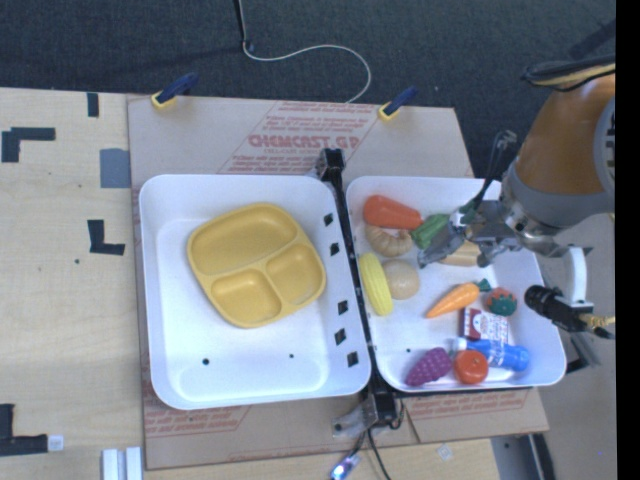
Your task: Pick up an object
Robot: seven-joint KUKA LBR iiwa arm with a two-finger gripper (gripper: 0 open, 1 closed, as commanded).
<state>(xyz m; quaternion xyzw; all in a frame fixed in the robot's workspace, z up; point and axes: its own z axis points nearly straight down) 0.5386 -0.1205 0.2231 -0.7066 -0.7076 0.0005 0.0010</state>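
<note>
Camera view: the gripper (447,247) hangs low in the right bin (548,353), beside a green vegetable (431,230); whether it is spread or pinching I cannot tell. The carrot (453,299) lies just below it, long axis slanting up to the right.

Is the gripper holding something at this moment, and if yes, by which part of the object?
It cannot be told. The gripper is low in the right bin, beside a green toy, but no object shows clearly between its fingers.

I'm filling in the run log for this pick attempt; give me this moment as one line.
arm: over right bin | gripper: low, beside green toy | grasp: none visible | left bin: yellow divided plate
</note>
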